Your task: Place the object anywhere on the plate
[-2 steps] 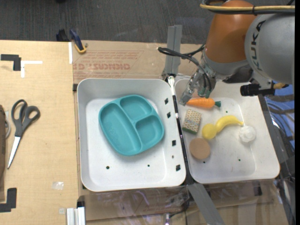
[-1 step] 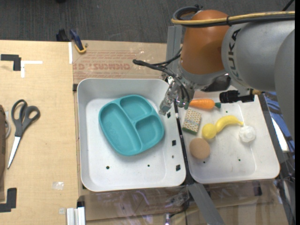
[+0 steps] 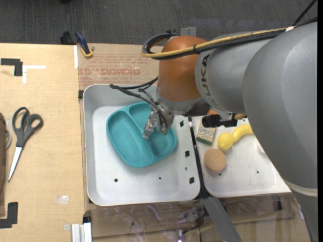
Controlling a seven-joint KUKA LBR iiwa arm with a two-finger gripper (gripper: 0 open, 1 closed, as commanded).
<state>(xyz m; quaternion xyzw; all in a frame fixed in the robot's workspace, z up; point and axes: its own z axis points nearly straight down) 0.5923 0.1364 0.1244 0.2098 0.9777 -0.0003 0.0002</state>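
A teal divided plate lies tilted in the left white bin. My gripper hangs over the plate's right compartment, close to its central ridge. The two fingers stand a little apart, with only teal plate showing between them. In the right bin lie a yellow banana-shaped toy, a tan egg-shaped ball, a small green and white block and a black marker. The arm's orange band and grey body cover the back of both bins.
Scissors lie on the wooden bench to the left of the bins. A cardboard sheet sits behind the left bin. The left bin's front floor is bare white.
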